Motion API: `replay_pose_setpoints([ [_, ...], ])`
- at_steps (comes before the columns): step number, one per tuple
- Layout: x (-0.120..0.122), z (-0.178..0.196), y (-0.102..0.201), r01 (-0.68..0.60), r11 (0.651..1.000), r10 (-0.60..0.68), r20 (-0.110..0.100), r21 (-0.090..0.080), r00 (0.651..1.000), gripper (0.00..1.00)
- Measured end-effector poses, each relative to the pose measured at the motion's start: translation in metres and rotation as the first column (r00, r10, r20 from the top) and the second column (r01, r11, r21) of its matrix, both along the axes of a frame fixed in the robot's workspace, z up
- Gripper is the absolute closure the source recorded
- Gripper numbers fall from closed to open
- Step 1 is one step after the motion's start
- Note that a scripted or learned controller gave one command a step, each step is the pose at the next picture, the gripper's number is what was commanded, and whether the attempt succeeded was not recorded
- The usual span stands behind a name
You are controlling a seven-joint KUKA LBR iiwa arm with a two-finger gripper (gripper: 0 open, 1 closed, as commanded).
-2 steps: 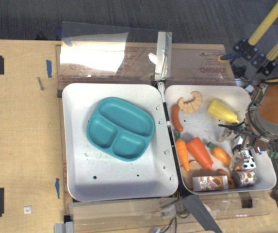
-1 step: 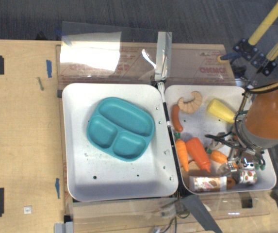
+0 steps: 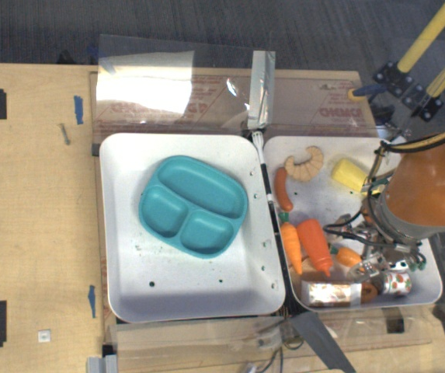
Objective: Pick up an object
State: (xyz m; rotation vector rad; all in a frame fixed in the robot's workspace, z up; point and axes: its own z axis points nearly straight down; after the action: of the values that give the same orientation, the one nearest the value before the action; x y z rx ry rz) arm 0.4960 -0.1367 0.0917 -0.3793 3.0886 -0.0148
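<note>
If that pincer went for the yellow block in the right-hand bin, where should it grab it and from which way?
A judgement only: take the yellow block from straight above, across its short width. It lies flat with bare bin floor around it and the croissant a little apart on its left, so the fingers should have room on both sides.

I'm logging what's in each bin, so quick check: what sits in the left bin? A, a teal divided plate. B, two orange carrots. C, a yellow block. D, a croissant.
A: the teal divided plate lies alone in the left bin, while the yellow block, carrots and croissant are in the right bin.
</note>
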Motion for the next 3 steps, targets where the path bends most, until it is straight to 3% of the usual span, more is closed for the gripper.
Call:
replay_pose_setpoints([
  [2, 0.003, -0.001, 0.012, -0.132, 0.991, 0.132, -0.009, -0.007, 0.991, 0.0],
  [3, 0.007, 0.011, 0.016, -0.136, 0.991, 0.136, 0.003, -0.006, 0.991, 1.0],
])
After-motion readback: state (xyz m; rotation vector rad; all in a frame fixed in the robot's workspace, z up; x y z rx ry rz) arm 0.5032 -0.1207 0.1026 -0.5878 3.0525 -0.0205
